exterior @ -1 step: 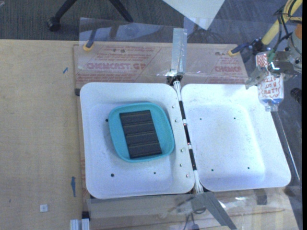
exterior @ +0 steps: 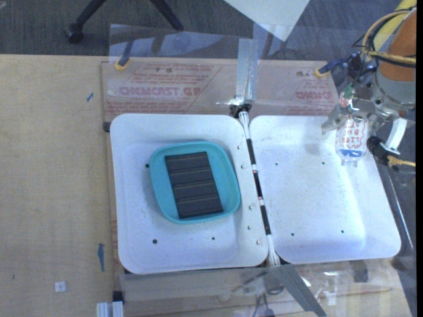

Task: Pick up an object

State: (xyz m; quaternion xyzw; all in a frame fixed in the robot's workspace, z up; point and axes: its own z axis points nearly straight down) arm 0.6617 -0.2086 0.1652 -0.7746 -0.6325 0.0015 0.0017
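Observation:
My gripper (exterior: 353, 119) hangs over the far right corner of the right bin (exterior: 317, 203). It is shut on a small clear plastic bottle (exterior: 350, 142) with a red and blue label. The bottle points downward from between the fingers, and its lower end sits above the bin floor. In the left bin (exterior: 132, 243) lies a teal square plate (exterior: 193, 180) with a dark grey ridged block (exterior: 193, 185) on it.
A clear sheet with red lettering (exterior: 158, 91) lies behind the bins. Yellow and black cables (exterior: 383, 25) loop around the arm's wrist at the top right. A metal strip (exterior: 246, 71) runs back from the seam between the bins.

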